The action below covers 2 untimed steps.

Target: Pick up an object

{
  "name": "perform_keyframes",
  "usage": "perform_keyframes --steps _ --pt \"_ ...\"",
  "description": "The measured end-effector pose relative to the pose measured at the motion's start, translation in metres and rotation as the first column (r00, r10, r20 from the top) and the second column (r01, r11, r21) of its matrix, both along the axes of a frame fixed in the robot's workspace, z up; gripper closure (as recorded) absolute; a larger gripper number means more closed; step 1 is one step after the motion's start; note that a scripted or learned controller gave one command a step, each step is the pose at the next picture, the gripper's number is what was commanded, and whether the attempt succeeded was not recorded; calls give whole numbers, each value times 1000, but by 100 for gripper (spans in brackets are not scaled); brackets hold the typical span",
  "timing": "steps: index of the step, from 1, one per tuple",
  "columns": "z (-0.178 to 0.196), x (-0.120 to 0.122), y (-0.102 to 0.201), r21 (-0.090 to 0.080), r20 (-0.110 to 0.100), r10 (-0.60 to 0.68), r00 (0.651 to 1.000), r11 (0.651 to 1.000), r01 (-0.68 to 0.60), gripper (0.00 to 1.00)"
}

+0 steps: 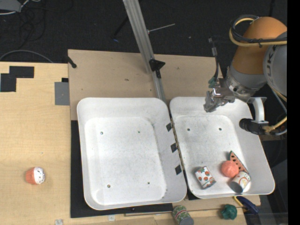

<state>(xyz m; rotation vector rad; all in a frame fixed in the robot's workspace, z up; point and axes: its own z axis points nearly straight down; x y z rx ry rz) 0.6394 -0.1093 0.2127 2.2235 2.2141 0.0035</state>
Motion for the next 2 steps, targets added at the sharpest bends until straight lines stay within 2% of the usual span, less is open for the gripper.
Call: perform_keyframes --steps 1,2 --pt "7 0 -1 1 -5 0 1000 1000 0 100" --pt "-1 -19 47 4 -9 7 1000 1000 -7 100"
